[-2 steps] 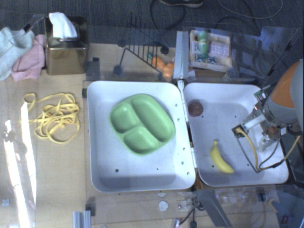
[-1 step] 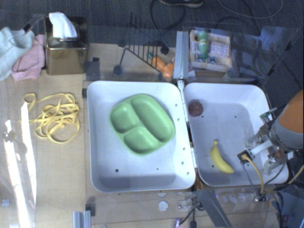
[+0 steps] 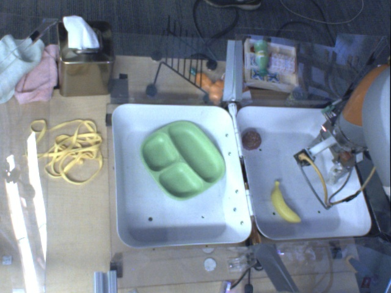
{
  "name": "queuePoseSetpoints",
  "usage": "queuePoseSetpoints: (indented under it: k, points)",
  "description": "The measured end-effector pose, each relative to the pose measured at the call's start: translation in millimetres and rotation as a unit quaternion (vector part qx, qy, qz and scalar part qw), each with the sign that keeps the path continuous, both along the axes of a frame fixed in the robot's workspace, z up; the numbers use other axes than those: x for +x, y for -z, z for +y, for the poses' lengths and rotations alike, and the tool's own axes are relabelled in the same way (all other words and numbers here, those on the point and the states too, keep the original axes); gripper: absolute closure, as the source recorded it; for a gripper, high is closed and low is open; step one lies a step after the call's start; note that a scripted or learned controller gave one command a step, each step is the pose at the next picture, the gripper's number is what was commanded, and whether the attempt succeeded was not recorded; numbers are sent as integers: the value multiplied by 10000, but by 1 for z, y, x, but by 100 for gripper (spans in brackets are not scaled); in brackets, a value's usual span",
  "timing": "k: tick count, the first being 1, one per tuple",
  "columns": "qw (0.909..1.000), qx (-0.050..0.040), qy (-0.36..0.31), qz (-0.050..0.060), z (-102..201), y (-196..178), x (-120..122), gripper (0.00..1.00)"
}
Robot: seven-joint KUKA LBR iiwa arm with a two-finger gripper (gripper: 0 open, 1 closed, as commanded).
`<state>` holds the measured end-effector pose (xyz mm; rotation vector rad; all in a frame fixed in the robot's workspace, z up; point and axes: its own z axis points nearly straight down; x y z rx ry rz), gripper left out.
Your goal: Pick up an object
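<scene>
Claw above right bin, nothing yet picked

Arm (image 3: 366, 102) enters from the right edge and hangs over the right bin (image 3: 287, 124). Claw (image 3: 338, 163) sits low over that bin's right part, among yellow cabling; whether it stands wide or narrow cannot be told at this slant, and no object is seen between its tips. Judged from this, the pick is not yet done: approach appears under way, while closing and lifting are left.

Candidate objects in the right bin: banana (image 3: 285, 204), lying on the floor near the front, left of the claw and apart from it; dark ball (image 3: 251, 139), near the back left corner, well apart from the claw. Left bin (image 3: 128, 182) holds a green divided tray (image 3: 182, 158), resting flat in its middle, beyond the wall (image 3: 239, 163) that parts the two bins.

Surroundings on the table: loose yellow cord (image 3: 70, 148) at the left, tissue box (image 3: 85, 57) and cloths (image 3: 24, 66) at the back left, a wire rack (image 3: 183, 72) and a printed card (image 3: 270, 63) behind the bins.

Obstacles, as a judgement: the banana is nearest and lies open from above; the bin's front wall close by may crowd a tip, and the trailing cable loop hangs between claw and fruit
</scene>
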<state>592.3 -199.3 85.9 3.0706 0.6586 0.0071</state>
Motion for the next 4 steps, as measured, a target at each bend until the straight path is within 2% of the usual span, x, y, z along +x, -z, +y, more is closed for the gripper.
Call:
queuePoseSetpoints:
  k: [1, 2, 3, 4]
  points:
    - [9998, -1, -203, 9, 61, -18, 63, 0]
    - [9997, 2, -247, 8, 103, 0, 62, 0]
    - [10000, -2, -56, 9, 5, -41, 42, 0]
    - [9924, -8, -1234, 6, -5, -149, -30, 0]
